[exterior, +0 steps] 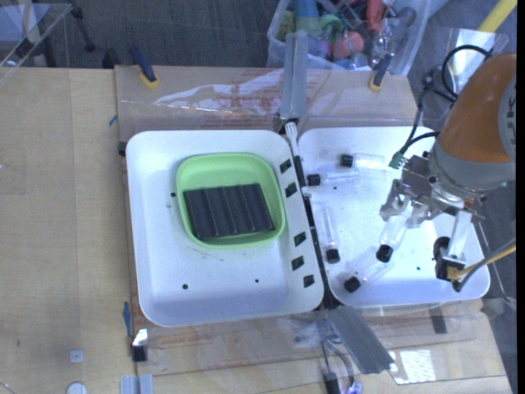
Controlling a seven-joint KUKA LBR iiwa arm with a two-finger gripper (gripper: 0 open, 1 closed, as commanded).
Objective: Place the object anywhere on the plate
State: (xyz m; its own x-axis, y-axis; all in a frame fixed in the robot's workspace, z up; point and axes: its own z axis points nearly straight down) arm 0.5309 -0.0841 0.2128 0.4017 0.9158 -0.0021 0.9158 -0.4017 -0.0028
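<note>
Pale wooden desk (49, 220), two glossy white bins side by side. In the left bin (156, 286), a rounded-square green plate (190, 175) already carries the dark ribbed slab (228, 212), flat and centred, bare white all round it. The right bin (410, 281) holds scattered clear tubes with black caps (392, 238). The gripper (426, 212) hangs over them near that bin's right side; whether its jaws are apart, I cannot tell.

This is a robotics lab or test cell. A wooden bench (57, 220) carries two white bins (156, 245) clamped side by side, with cables (443, 64) running to the arm (484, 113). Behind them a clear tub (353, 15) holds mixed coloured items, probably test objects, though they are too small to identify. Tape and clamps (148, 74) fix plastic sheeting (221, 97) down.
</note>
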